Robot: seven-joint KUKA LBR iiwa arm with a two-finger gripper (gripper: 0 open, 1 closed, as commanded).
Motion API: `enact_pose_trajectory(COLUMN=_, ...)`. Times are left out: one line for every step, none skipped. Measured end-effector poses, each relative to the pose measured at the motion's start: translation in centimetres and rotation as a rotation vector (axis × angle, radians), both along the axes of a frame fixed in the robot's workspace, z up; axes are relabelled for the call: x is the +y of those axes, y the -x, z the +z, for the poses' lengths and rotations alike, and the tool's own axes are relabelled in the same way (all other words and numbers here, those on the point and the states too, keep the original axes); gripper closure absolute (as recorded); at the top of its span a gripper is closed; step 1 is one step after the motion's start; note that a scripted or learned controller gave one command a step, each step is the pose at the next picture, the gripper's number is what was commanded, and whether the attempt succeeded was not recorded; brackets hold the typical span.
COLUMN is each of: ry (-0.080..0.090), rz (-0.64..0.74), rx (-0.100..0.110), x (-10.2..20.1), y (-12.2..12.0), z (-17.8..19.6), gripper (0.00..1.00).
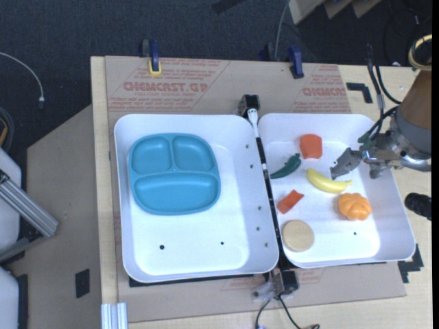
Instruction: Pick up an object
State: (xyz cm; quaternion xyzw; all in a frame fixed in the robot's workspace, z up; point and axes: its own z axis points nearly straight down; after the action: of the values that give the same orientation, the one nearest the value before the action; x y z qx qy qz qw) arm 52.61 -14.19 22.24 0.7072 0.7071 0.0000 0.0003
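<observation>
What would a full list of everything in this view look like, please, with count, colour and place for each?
bench board: one, tan with red print, under both bins
bins: two, white, side by side; left bin, right bin
divided plate: one, blue, left bin
orange-red block: one, right bin, far part
green pepper-like piece: one, dark green, right bin near the divider
banana: one, yellow, right bin, middle
red wedge: one, right bin, left of middle
orange lumpy fruit: one, right bin, right of the banana
tan disc: one, right bin, near edge
clamps: two, blue, far edge of board
arm: one, grey, from the right
gripper: one, dark, above the banana's right end
</observation>
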Motion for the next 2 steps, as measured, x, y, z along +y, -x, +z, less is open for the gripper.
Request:
enact_pose_trajectory(ry=-0.002, rz=-0.001, rx=0.006, x=-0.3, y=0.0, z=-4.3, gripper=0.00)
enact_pose_trajectory(ry=-0.003, rz=0.000, rx=0.007, x=-0.2, y=-0.4, z=-10.6, gripper=0.00)
